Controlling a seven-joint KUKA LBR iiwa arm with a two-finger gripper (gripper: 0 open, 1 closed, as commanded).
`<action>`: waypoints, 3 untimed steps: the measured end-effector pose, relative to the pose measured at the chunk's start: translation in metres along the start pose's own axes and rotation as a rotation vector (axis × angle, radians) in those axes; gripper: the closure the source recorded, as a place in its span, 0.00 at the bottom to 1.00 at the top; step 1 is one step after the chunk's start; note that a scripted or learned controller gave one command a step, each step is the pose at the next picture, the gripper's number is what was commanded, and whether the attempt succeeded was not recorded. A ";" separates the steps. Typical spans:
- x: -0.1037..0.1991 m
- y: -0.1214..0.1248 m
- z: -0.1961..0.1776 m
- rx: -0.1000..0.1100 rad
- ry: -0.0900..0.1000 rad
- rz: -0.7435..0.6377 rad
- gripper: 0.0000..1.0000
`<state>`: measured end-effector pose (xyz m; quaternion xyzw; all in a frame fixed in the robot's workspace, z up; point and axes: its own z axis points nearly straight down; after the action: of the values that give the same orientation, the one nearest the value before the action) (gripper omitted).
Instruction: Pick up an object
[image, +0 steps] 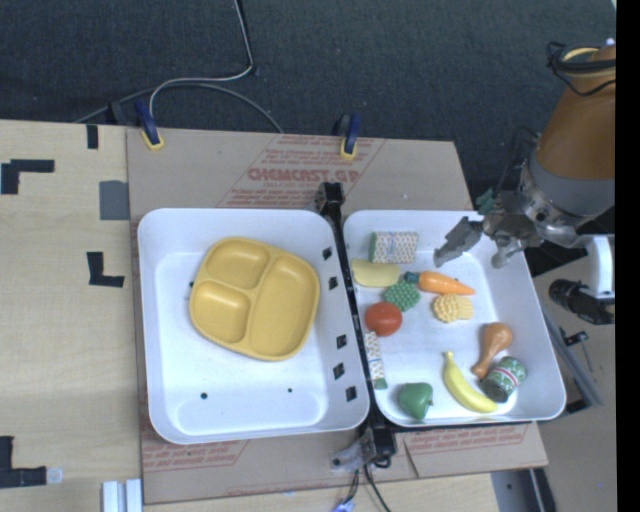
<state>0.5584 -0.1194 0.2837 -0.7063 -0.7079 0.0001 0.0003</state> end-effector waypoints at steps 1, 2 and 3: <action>0.026 0.033 0.126 0.006 0.001 0.000 0.00; 0.020 0.019 0.198 -0.002 0.000 0.001 0.00; 0.064 0.111 0.098 -0.005 0.000 -0.001 0.00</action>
<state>0.6693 -0.0551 0.1861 -0.7060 -0.7082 -0.0013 -0.0015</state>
